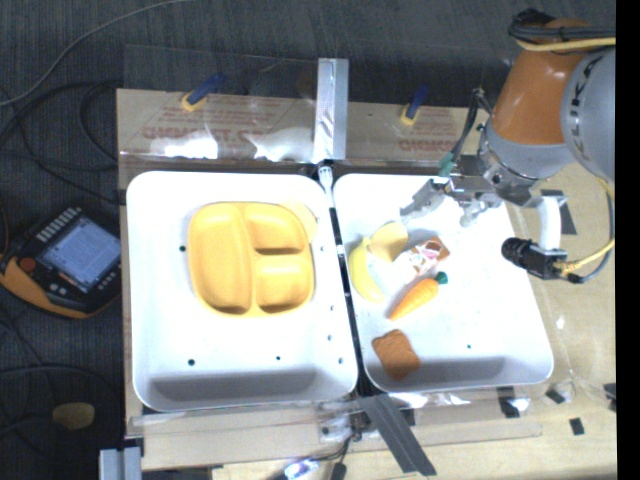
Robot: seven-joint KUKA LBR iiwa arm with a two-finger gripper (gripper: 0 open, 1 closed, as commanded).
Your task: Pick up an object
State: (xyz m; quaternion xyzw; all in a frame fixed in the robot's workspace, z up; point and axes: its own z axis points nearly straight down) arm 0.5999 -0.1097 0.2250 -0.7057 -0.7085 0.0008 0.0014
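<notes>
far left, on the dark floor: a handheld control pendant (62, 260) with a lit screen, orange-edged casing, cables trailing off it.

left bin (160, 368): white, shallow. holds one yellow divided tray (250, 256), three compartments, sitting flat near the bin's middle.

behind both bins: cardboard backing (180, 118) with clear plastic sheeting; two clamps with blue and yellow grips along its top edge. a metal strip (331, 108) stands upright at the seam between the bins.

right bin (500, 358): white. toys clustered in its left half. a banana (362, 271) lies against the left wall, a pale yellow piece just beside it. a small white-and-pink item (427, 255) touches that cluster. a toy carrot (415, 296), orange with a green top, lies tilted just below. a brown bread-like piece (396, 351) sits apart, near the front wall.

gripper (447, 200): above the right bin's back portion, fingers spread apart, nothing between them. apart from the toys. grey arm (540, 88) with orange band enters from the right.
</notes>
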